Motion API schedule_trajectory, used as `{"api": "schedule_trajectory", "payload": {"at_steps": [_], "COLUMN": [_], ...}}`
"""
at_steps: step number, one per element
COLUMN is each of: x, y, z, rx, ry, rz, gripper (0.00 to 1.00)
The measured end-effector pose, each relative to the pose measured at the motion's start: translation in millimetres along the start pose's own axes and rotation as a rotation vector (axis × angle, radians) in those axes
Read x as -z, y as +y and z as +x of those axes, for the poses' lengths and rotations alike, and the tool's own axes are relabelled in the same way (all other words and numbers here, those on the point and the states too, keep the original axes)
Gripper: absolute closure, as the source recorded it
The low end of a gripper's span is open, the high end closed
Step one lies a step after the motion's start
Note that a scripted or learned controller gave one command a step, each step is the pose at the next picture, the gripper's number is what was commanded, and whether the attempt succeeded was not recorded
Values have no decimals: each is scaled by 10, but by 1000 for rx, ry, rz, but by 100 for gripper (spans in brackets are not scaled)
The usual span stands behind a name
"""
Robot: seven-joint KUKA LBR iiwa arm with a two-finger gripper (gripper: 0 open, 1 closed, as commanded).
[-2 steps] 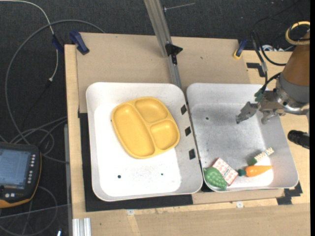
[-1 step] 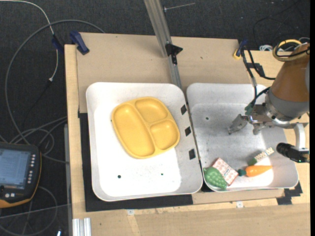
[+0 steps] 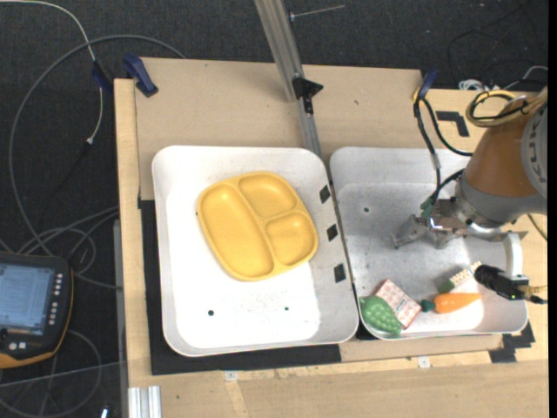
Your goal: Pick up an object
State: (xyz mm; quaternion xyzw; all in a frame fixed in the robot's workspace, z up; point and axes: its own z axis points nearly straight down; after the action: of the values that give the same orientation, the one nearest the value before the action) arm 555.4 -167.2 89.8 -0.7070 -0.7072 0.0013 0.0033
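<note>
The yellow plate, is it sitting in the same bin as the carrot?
No, the yellow plate lies in the left bin, while the carrot lies in the right bin.

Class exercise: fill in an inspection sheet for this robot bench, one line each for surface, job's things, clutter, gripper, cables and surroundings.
Surface: wooden bench bearing a left bin and a right bin, both white.
Job's things: orange carrot, green toy and patterned block, all near the right bin's front edge.
Clutter: yellow divided plate in the left bin.
Gripper: gripper low over the right bin's floor, holding nothing visible.
Cables: black and yellow cables by the arm; thin cable on the floor.
Surroundings: dark carpet; handheld screen at left.
</note>
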Motion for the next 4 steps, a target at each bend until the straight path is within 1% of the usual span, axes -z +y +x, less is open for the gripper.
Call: {"api": "schedule_trajectory", "payload": {"at_steps": [1,2,3,4], "x": [141,618,1245,1256], "y": [21,-51,-81,-75], "z": [-2,22,-28,-26], "rx": [0,0,0,1], "ry": [-1,-4,-5,-3], "rz": [-7,-11,-15,-8], "gripper": [100,100,100,100]}}
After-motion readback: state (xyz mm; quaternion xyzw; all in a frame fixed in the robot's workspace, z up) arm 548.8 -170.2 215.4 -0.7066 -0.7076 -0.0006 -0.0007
